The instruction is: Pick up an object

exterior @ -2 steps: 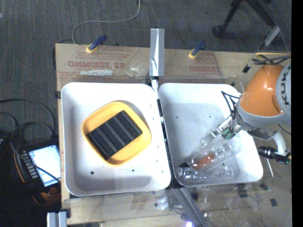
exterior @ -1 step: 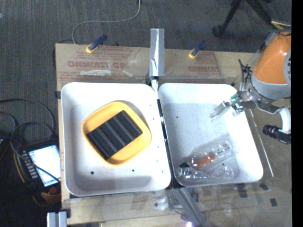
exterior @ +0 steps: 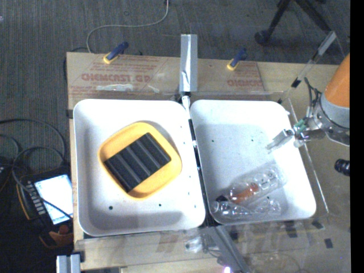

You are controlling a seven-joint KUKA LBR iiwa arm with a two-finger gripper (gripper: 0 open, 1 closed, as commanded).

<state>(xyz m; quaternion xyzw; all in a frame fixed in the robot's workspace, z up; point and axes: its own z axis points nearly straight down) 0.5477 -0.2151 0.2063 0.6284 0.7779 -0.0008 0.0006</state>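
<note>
Gripper point(exterior: 282, 139) above right bin point(exterior: 250, 112) (fingers perhaps open).

Yellow tray point(exterior: 140, 160) left — bottle point(exterior: 250, 192) right.

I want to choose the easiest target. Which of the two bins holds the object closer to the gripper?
The right bin: its clear plastic bottle lies below the gripper. The yellow and black object sits in the left bin, farther away.

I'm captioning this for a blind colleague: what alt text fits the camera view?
Two white bins side by side: the left bin holds a yellow object with a black ribbed top, the right bin a clear plastic bottle. The robot's claw hangs over the right bin's far right side.
</note>
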